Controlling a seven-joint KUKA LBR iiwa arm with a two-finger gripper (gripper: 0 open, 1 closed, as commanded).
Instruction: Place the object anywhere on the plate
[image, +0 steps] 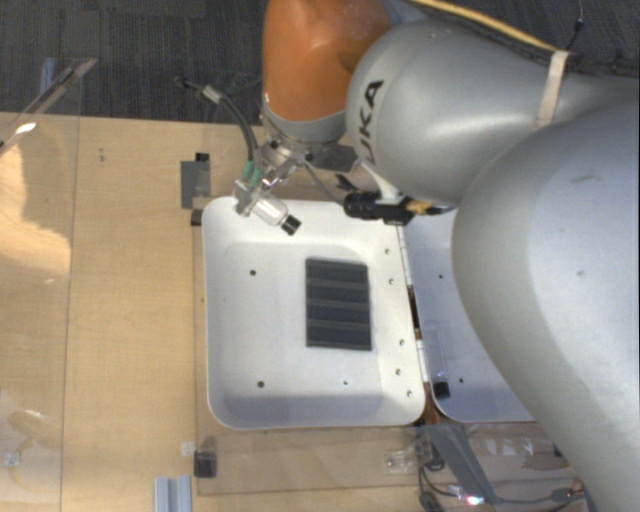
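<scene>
The gripper (262, 205) hovers at the left bin's (230, 330) eleven o'clock corner; whether it's spread or pinching, I cannot tell. The dark ribbed object (338, 302) lies mid-bin; approach squarely from above.

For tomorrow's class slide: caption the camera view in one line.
KUKA arm poised over the white bin's far edge; a dark ribbed block lies inside.
</scene>
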